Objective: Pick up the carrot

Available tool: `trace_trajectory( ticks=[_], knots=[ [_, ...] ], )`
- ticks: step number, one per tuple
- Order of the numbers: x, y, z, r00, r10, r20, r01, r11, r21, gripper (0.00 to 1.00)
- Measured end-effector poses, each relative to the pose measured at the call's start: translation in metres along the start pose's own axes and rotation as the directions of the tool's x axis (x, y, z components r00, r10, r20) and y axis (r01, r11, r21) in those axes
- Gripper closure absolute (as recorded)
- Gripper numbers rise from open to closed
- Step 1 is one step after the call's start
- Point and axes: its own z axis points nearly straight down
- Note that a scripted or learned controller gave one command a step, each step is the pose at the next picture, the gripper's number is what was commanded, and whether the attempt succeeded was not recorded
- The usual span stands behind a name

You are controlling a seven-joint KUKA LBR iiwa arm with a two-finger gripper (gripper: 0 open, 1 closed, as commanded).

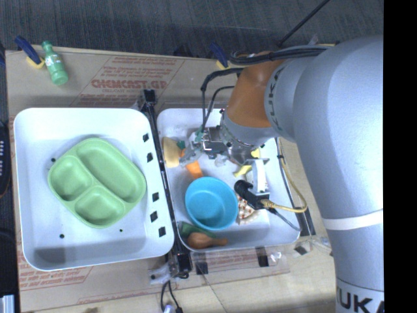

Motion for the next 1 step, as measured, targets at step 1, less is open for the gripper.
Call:
trace_trajectory(
  ticks=[1],
  knots=[
    [-0.0015,0.0012,-0.0121,1.0,-0.007,0.004,0.007,1.0,0.002,1.0]
  ],
)
